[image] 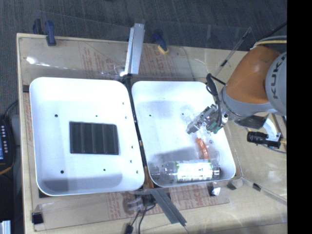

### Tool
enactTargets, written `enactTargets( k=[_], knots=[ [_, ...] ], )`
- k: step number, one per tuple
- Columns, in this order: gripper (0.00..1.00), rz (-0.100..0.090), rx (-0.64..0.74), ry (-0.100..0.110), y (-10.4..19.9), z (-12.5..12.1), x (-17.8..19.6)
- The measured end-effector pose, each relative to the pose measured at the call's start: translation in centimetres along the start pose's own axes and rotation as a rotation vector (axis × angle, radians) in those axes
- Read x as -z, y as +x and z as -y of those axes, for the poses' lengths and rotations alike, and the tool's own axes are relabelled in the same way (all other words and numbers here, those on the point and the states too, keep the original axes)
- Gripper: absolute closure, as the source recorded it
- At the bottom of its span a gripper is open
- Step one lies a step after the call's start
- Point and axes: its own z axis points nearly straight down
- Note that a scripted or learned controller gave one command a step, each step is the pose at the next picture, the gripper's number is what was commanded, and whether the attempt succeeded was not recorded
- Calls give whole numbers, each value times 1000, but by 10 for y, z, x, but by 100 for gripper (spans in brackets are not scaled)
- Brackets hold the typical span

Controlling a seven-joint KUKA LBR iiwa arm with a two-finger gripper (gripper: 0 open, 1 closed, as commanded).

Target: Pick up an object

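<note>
Claw (201, 122): we see it low over the right bin (161, 94), close to that bin's right wall; we cannot tell how wide it stands, for the metal parts blur together.
Orange thing (202, 147): small, just below the claw, apart from it, near the same right wall.
Bottle (187, 171): clear, with a white and green label, lying on its side further below the claw, along the bin's near edge and almost touching it.
Open room: to the claw's left we find the bare white floor of the right bin, up to the divider between the bins.
Left bin (44, 96): well to the claw's left, with a dark ribbed slab (94, 138) on its floor, clear of all four walls.
Arm (251, 79): orange band, behind the claw on the right, over the bin's edge.
</note>
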Motion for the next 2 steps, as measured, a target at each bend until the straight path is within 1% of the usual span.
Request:
enactTargets(
  k=[1,2],
  knots=[
    [0,0,0,0,0,0,0],
    [0,-7,155,2,-3,-7,-25]
  ],
)
